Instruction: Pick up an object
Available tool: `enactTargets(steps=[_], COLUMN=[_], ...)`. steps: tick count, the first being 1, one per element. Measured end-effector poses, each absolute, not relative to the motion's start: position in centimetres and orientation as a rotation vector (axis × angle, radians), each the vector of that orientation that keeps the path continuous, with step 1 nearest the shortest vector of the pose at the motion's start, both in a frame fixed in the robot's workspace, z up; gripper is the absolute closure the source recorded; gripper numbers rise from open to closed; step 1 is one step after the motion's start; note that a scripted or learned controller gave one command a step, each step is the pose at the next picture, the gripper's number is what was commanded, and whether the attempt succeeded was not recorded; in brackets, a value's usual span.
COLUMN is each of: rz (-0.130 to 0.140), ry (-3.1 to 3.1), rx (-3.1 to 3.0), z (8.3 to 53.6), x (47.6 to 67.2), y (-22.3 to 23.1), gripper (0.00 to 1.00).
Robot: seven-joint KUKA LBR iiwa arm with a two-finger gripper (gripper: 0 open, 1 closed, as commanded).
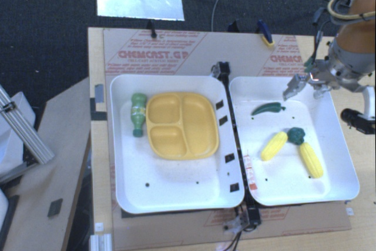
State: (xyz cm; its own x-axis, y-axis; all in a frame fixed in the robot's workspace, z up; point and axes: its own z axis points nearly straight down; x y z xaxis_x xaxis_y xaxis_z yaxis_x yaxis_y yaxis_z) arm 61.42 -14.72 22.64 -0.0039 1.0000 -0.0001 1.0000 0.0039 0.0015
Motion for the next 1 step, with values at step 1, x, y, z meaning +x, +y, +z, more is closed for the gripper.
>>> enactTargets(steps=[1], rz=[0.0], ry=[2.223], rx=[2.218], z=[18.47], x=[60.99], y=[-14.84], gripper=[0.0])
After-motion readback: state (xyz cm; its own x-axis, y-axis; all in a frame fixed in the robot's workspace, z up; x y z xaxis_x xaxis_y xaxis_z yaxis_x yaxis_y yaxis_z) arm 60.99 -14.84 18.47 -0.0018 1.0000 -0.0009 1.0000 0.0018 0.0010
